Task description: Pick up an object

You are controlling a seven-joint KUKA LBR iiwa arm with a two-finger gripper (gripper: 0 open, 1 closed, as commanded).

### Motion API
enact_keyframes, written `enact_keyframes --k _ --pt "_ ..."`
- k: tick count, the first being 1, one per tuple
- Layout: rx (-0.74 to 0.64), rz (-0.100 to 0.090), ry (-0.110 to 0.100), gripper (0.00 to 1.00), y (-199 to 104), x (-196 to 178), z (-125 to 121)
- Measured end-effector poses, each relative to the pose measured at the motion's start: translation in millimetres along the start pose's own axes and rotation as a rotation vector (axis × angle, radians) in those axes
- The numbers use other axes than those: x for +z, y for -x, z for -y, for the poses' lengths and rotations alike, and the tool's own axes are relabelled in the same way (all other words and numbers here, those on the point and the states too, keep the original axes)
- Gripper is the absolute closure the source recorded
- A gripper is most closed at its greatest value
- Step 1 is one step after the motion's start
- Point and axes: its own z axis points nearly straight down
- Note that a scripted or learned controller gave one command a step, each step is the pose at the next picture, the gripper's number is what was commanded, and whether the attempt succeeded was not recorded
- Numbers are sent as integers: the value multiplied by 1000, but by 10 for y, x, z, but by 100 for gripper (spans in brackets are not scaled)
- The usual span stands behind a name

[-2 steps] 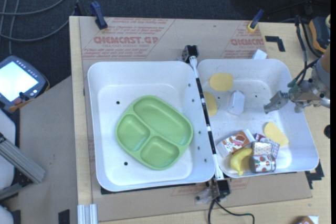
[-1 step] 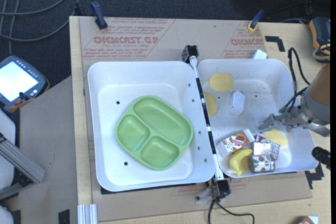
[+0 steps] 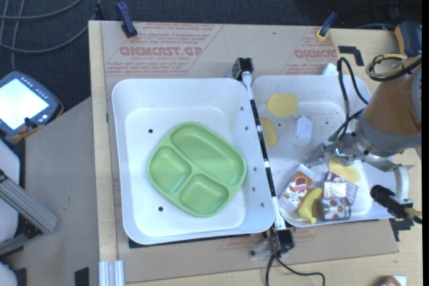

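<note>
The right bin holds several small things. A yellow rounded piece lies at its far side, and a second yellow piece rests against its left wall. A pale translucent object sits between them. At the near end lie a red-and-white carton, a small banana and a patterned carton. My gripper hangs low over the bin's right middle, just above a yellow item that the wrist partly hides.
A green divided plate lies in the left bin. A black divider rail runs between the bins. Blue clamps hold the cardboard backing at the far edge. The arm's cables loop over the right bin's far corner.
</note>
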Motion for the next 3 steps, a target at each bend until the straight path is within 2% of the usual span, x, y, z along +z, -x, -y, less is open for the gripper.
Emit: enact_keyframes --k 1,2,3 --pt "0 -1 -1 0 -418 7 -702" --pt "0 2 3 0 290 -260 -1490" --pt "-1 1 -4 0 -114 -6 -1479"
